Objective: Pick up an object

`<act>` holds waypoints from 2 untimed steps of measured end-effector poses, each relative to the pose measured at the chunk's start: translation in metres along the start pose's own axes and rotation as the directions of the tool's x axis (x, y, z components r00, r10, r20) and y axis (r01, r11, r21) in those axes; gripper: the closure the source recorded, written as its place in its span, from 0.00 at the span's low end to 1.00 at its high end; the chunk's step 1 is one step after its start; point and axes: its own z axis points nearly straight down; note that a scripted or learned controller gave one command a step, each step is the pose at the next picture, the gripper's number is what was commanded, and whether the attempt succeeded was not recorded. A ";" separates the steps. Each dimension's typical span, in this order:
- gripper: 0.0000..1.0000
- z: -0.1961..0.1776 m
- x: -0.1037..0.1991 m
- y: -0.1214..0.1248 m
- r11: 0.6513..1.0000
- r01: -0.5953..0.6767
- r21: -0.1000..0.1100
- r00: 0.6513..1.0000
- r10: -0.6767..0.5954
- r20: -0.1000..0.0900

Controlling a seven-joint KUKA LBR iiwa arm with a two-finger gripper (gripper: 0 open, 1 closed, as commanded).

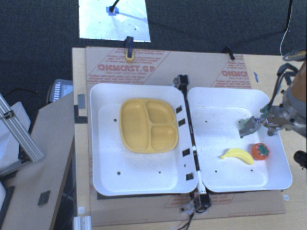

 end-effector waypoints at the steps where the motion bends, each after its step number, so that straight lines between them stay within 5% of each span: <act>1: 0.00 -0.004 0.000 0.001 1.000 0.002 -0.008 1.000 -0.002 0.001; 2: 0.00 0.045 -0.006 0.009 1.000 0.000 -0.004 1.000 0.000 0.001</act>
